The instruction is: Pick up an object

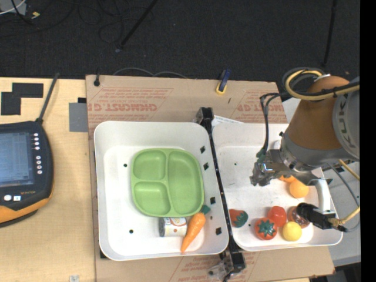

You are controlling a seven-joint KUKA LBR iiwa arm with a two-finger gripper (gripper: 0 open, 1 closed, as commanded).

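Orange fruit point(298, 188) lies just beside the end effector point(262, 174).

Even overhead light, bright white bins point(111, 157) slightly glary, soft shadows, mildly grainy focus.

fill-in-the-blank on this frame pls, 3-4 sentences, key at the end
1. The green plastic divided plate lies in the ____ of the two shallow white bins.
2. The plate has ____ compartments.
3. The orange toy carrot lies in the same bin as the plate, beside a small white ____.
4. The two-finger gripper is over the ____ white bin, which holds the round yellow toy fruit.

Missing words: left; three; can; right
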